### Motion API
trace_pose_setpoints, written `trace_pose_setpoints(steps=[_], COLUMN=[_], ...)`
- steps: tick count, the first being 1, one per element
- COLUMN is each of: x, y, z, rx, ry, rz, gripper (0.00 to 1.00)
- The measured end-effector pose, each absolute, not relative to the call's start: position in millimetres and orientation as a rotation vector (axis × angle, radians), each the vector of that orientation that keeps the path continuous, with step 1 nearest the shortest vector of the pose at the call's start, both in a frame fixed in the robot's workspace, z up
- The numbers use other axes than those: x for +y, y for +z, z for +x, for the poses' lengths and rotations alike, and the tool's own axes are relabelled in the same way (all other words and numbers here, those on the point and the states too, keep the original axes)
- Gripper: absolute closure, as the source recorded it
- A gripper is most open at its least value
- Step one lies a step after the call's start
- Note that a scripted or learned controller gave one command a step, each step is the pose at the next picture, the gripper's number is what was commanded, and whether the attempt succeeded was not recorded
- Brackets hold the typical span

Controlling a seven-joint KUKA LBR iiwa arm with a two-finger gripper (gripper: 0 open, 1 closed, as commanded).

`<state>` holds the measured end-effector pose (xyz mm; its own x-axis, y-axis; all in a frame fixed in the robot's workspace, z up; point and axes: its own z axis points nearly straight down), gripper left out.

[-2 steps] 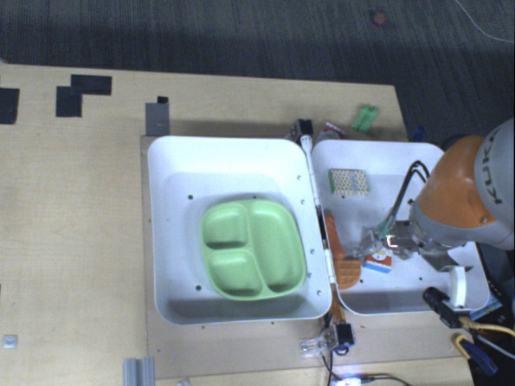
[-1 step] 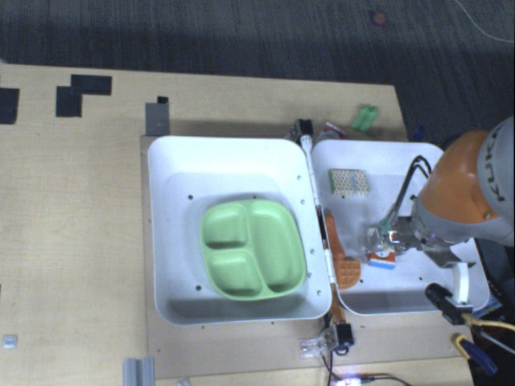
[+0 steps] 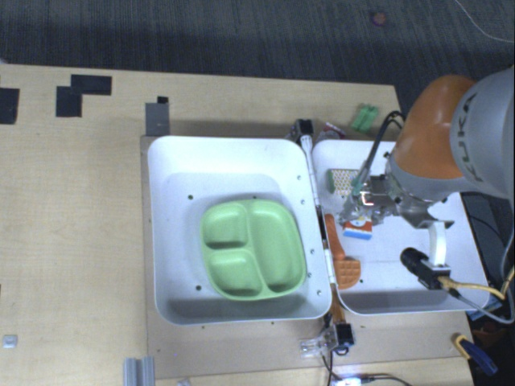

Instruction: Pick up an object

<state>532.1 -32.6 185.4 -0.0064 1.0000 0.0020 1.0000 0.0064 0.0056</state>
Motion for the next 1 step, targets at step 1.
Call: trace_pose_setpoints(steps=[1], x=[-7.9], y=[197.8], z=[487.7], rx=[2.227], ry=[0.003], rz=[2.215], gripper=[1.0])
